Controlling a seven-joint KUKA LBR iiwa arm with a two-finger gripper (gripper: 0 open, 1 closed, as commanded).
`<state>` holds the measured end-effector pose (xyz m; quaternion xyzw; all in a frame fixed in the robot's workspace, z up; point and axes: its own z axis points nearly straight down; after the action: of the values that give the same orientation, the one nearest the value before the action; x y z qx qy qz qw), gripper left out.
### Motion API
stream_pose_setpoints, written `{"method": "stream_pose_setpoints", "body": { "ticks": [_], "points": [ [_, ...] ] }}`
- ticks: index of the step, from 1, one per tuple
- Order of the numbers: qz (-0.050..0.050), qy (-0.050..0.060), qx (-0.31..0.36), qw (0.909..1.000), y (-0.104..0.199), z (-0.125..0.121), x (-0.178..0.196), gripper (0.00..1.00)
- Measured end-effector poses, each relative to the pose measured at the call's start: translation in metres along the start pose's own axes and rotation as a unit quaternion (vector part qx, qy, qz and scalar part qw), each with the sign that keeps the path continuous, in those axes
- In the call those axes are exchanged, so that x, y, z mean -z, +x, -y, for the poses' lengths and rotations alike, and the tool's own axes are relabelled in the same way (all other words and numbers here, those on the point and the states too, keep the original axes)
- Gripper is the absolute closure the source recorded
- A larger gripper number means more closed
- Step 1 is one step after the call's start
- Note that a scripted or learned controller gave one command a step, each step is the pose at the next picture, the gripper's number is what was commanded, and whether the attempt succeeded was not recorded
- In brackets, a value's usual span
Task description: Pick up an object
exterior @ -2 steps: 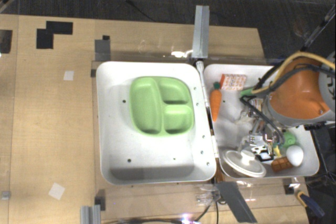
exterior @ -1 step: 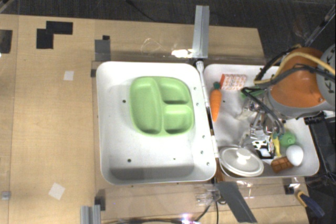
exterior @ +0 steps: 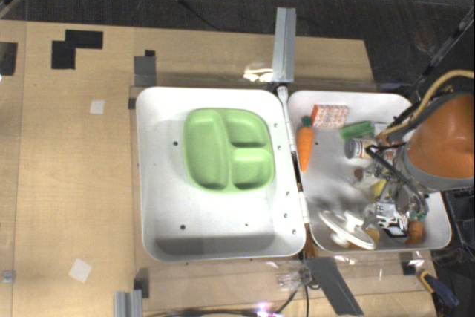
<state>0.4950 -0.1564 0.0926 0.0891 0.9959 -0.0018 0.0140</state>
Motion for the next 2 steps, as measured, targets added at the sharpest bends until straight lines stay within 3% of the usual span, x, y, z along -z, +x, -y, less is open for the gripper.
{"method": "stream_pose_setpoints", "body": {
  "ticks": [1,2],
  "points": [
    [-0.007,-0.003,-0.016,0.9998,-0.09,-0.074,-0.005,0.0],
    [-0.005,-0.001,-0.035,0.9994,-0.054,-0.036,-0.003,0.0]
  ]
}}
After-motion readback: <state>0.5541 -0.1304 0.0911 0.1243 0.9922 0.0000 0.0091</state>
